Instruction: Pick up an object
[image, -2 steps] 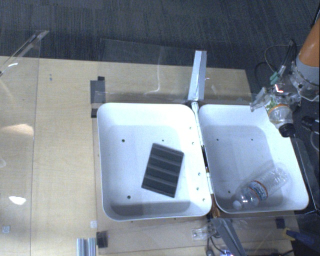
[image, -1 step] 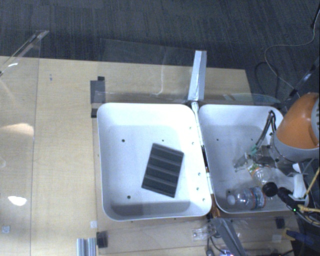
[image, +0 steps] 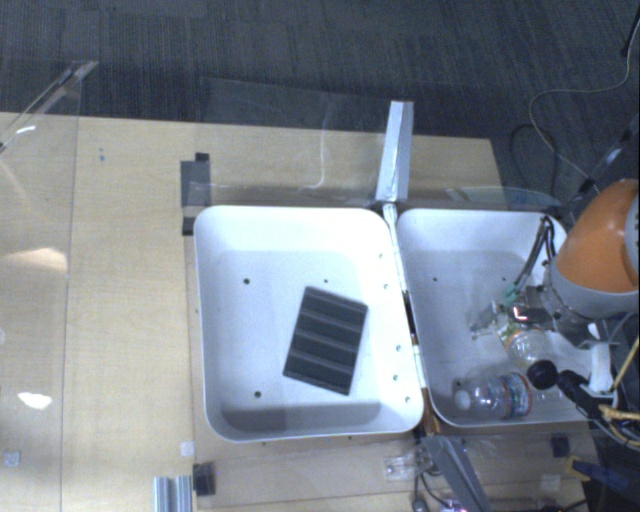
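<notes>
A dark grey ribbed rectangular pad lies tilted on the floor of the left bin. In the right bin, a clear plastic bottle lies on its side near the front wall. My gripper is low in the right bin, just above and behind the bottle, with the orange band of the arm over the bin's right side. Something small and clear glints at the gripper's tip, too blurred to identify.
A metal post stands behind the seam between the two bins. Cables hang at the right beside the arm. A clear panel covers the bench on the left. Black brackets sit at the left bin's corners.
</notes>
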